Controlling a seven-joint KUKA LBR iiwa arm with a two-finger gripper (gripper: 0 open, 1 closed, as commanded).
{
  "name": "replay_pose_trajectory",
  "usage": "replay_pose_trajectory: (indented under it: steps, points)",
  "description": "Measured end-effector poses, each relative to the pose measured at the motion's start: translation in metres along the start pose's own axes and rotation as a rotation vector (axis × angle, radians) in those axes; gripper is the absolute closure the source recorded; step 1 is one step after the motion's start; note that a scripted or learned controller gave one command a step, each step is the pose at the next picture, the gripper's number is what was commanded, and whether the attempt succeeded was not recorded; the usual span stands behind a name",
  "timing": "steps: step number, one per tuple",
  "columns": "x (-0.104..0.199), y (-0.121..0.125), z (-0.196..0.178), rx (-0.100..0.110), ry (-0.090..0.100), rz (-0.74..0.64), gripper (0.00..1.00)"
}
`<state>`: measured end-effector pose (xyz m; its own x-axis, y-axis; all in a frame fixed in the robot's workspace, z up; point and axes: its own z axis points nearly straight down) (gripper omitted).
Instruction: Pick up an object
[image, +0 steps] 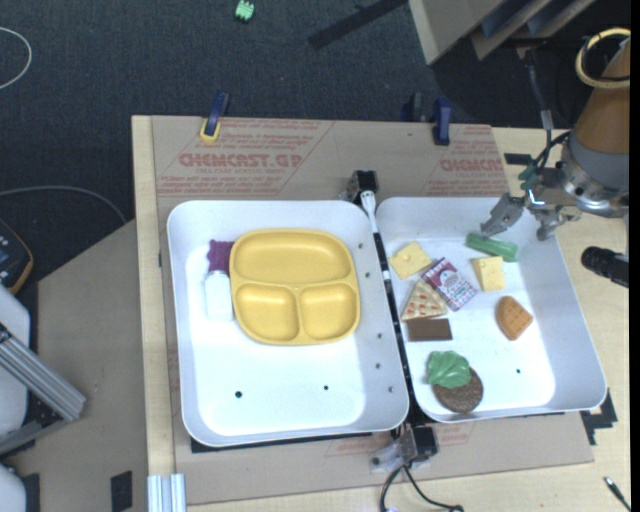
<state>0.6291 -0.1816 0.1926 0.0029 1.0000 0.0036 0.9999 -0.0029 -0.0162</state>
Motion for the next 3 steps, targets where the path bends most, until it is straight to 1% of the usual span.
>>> replay_pose_trajectory:
  steps: [1,2,3]
  points:
    - [0.0,0.003,-0.009,-0.015,-0.003,-0.003,0.0]
    - [0.002,0.012,0.038,-0.01,-0.002,-0.006,0.0]
    - [0.006,0.008,0.082,-0.01,-0.002,-0.004,0.0]
